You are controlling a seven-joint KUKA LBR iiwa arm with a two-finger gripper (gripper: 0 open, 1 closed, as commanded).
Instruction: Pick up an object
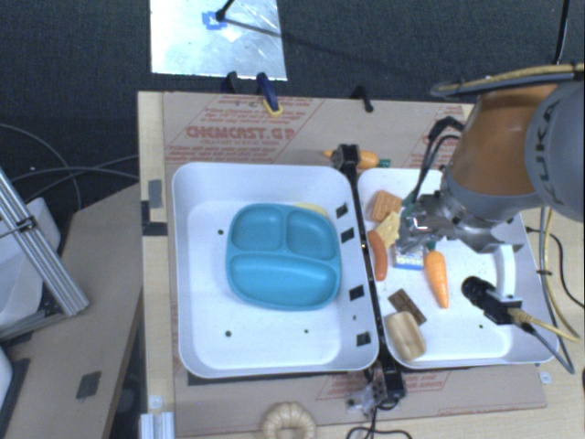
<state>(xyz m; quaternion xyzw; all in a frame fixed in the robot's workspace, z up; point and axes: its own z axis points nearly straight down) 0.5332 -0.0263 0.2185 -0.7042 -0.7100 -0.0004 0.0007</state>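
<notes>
The right bin holds several small food toys. An orange carrot lies near its middle, and a longer orange piece lies along its left wall. A tan cracker-like piece and a yellow piece sit at the back left. A brown bar and a tan roll lie at the front left. My gripper hangs low over the back-left cluster, just right of the yellow piece and above a small blue-and-white item. Nothing shows as held.
The left bin bears a blue divided plate with a yellow bit at its far edge. A black divider runs between the bins. A pale ring lies at the bench's front edge, and a foil sheet lies behind.
</notes>
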